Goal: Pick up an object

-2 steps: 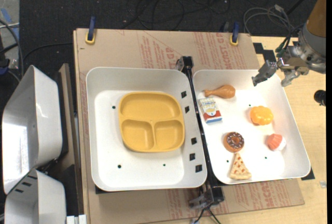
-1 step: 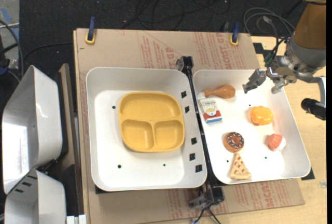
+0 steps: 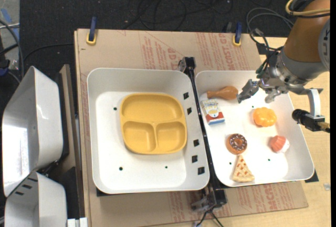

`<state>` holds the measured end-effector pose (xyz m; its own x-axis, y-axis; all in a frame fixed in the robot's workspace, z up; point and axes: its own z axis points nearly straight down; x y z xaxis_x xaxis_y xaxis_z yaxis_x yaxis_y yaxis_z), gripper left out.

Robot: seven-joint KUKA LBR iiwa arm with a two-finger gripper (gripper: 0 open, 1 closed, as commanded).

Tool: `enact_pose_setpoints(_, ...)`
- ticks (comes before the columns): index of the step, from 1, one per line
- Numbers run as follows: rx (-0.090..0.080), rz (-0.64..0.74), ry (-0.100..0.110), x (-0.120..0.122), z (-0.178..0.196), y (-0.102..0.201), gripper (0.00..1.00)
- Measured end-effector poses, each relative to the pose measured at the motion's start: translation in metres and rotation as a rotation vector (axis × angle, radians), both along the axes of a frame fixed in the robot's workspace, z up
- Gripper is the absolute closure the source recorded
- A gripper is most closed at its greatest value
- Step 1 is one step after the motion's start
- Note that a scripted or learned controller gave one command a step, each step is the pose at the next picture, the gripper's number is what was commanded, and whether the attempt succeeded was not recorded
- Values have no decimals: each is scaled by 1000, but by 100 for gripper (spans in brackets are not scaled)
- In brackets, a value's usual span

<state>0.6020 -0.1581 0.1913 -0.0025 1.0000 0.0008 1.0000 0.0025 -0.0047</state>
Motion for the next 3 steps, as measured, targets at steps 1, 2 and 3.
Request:
enact_pose_setpoints(1, -1, -4, -1, -5, -46, -6, 0)
enact_pose_setpoints(2, -2, -3, -6, -3, -33, -6, 100)
enact_pose_setpoints(3, -3, -1, -11, -7, 29, -7, 100)
